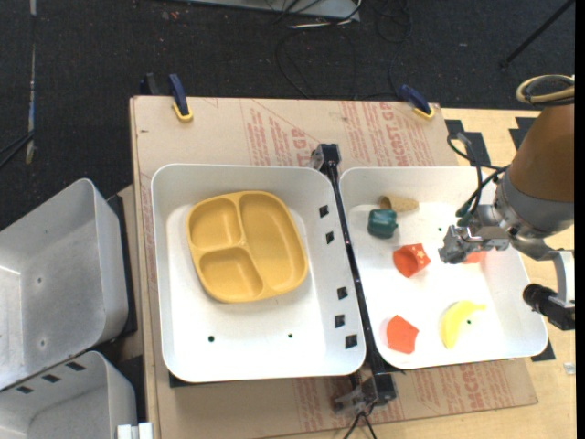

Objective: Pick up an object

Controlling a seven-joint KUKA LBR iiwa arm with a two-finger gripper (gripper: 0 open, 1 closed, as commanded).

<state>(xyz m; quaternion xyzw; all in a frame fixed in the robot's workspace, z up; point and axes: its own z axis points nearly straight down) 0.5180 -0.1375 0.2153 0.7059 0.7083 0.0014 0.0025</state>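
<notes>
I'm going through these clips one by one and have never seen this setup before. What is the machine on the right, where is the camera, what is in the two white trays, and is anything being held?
One camera is fixed above the bench, looking down at a slant. The grey and orange shape at the right is a robot arm, and its gripper is low over the right bin. That bin holds small toys: a teal block, a tan piece, two red blocks, a yellow banana-like toy and something pinkish beside the gripper. The left bin holds a yellow divided plate. I cannot see anything between the gripper's fingers, so nothing is clearly held.
</notes>
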